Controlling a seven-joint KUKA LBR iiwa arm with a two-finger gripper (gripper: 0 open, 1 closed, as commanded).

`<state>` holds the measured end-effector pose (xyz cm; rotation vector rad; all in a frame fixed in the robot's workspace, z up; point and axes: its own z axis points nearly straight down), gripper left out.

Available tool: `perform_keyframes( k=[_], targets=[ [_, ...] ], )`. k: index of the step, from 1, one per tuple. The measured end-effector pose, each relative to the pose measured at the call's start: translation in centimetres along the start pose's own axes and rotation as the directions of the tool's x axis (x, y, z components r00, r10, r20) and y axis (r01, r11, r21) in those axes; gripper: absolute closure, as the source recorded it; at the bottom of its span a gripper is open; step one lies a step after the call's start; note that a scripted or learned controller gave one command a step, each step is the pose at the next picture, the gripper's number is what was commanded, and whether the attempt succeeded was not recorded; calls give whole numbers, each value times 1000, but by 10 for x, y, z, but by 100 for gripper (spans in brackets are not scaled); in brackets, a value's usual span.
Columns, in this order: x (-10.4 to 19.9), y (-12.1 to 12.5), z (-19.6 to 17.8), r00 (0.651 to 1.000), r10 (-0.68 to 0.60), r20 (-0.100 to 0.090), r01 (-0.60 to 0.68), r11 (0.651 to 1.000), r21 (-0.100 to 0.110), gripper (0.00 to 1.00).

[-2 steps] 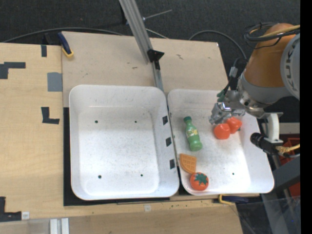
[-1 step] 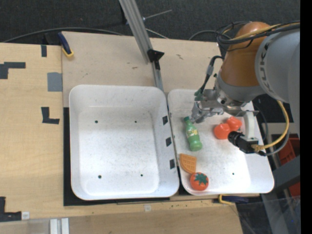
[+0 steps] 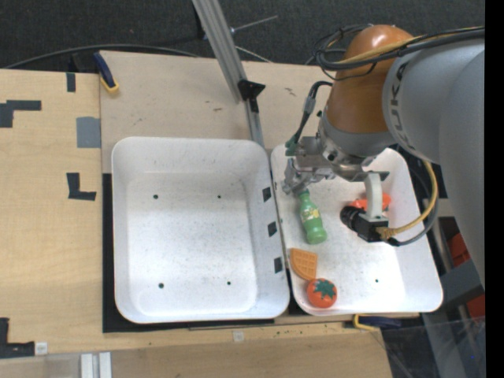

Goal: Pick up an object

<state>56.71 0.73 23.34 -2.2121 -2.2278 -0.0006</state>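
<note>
Your gripper [image 3: 298,172] low in the right bin [image 3: 409,282], fingers' spread impossible to tell, just above the green bottle [image 3: 311,220], orange wedge [image 3: 303,263] below that bottle, toy tomato [image 3: 322,291] further below, left bin [image 3: 189,227] beside.

Single fixed camera, mounted above the pale wooden bench [image 3: 181,93] and angled downward at a slant. Both shallow white plastic bins framed side by side: left bin [image 3: 126,164] near frame centre, right bin [image 3: 417,282] toward the right. Dark floor visible beyond the far bench edge. Grey arm with orange band [image 3: 378,46] entering from the right, large in frame, hence close to the lens. Moderate overall range.
</note>
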Motion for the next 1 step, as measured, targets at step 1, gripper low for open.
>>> perform_keyframes(
  k=[1],
  targets=[
    [59,5,9,1000,0,0,0,1000,1,100]
  ],
)
